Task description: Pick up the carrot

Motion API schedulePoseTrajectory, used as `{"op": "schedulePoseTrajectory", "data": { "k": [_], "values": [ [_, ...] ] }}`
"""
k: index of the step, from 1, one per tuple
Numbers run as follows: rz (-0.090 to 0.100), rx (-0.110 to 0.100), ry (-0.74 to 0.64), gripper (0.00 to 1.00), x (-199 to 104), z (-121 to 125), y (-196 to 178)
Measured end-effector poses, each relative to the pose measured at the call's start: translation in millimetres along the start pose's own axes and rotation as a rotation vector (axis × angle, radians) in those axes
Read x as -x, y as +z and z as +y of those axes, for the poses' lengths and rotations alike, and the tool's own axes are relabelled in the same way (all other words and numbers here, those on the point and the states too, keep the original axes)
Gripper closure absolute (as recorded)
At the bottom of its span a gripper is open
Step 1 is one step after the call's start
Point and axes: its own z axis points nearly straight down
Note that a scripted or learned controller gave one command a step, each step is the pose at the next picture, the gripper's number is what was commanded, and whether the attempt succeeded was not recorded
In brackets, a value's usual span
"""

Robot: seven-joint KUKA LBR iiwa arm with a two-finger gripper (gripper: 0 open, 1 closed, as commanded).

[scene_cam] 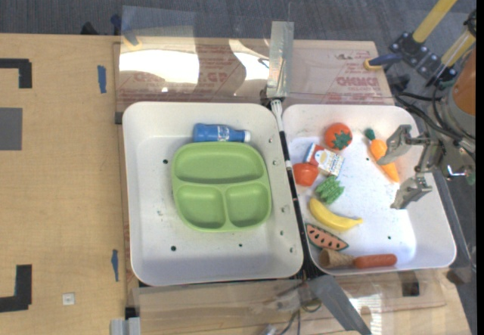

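Beside upper finger (396,141) of open jaws: carrot (382,157).

The two bins (144,197) look like smooth white plastic with a soft shine. The green plate (221,186) is matt plastic. The carrot (380,155) and the banana (333,215) seem smooth, slightly glossy plastic. The counter (53,197) looks like pale matt wood. The end effector (404,169) has grey metal fingers.
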Motion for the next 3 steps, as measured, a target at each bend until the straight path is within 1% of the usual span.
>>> {"op": "schedulePoseTrajectory", "data": {
  "k": [1, 2, 3],
  "values": [
    [0.009, 0.003, -0.069, 0.00, 75.0, -12.8, 109.9],
    [-0.005, -0.001, 0.001, 0.00, 93.3, -26.4, 159.8],
    [-0.009, -0.001, -0.002, 1.00, 94.9, -24.4, 150.2]
  ]
}}
